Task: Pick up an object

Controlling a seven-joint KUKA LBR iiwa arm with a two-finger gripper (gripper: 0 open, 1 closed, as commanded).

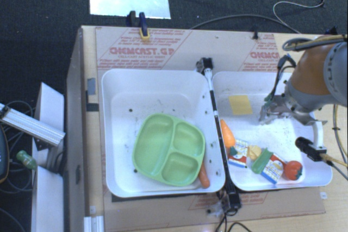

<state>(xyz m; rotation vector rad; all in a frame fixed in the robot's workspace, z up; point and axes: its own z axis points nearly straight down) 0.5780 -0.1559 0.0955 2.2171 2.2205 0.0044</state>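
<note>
- The gripper (270, 112) is hanging low in the right bin (283, 80), over bare floor just right of the yellow square (240, 104).
- How the gripper is set cannot be told; nothing is showing in its grasp.
- The step in hand is looking like the approach: the arm is reaching in from the right, but no object is being lifted.
- Candidates are lying along the bin's near edge: an orange carrot (227, 133) against the divider, a small printed packet (238, 152), a green piece (261, 160) across a white carton (273, 169), and a red tomato-like piece (293, 169).
- The left bin (122, 89) is holding a green divided plate (169, 148) and a thin orange stick (204, 177).
- Nearest target is appearing to be the yellow square; being flat, it is likely calling for a precise low descent, whereas the cluster is calling for a move toward the near edge.
</note>
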